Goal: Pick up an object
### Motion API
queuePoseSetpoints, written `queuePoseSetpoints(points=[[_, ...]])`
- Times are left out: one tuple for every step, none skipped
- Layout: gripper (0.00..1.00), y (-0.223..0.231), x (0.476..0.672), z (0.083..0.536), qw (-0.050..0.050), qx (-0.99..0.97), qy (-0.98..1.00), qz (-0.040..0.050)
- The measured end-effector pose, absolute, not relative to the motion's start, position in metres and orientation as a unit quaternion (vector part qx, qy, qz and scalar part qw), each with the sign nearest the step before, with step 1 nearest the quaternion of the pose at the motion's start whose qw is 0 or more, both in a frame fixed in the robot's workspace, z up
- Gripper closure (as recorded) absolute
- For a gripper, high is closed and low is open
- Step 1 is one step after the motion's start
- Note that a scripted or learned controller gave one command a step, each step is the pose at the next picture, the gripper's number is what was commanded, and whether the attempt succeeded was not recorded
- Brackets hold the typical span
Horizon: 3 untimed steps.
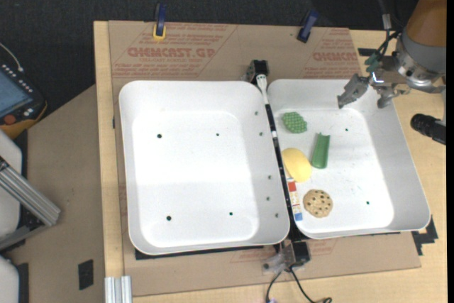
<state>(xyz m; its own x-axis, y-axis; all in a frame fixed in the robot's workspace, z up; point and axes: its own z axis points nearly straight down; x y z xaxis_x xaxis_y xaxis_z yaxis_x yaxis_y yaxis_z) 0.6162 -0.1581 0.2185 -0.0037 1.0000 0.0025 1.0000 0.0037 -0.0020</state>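
Round cookie [318,203] low in right bin [397,174], "CHEMCAST GP" printed on brown board [170,51] over tabletop, end effector [367,94] spread, grasping nothing

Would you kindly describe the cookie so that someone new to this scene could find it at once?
Start at the right-hand white bin, the one holding all the small items. Follow its left wall toward the near edge, past the green scrubby pad, the dark green stick and the yellow lemon-like lump. The cookie lies nearest the front: round, flat, tan, dotted with dark chips.
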Motion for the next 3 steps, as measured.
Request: queuePoseSetpoints(points=[[0.00, -0.108, 0.572, 0.227, 0.003, -0.706, -0.709, 0.0005], [0.00, -0.098, 0.564, 0.092, 0.005, -0.708, -0.707, 0.0028], [0.00, -0.102, 0.483, 0.084, 0.004, -0.709, -0.705, 0.0020]])
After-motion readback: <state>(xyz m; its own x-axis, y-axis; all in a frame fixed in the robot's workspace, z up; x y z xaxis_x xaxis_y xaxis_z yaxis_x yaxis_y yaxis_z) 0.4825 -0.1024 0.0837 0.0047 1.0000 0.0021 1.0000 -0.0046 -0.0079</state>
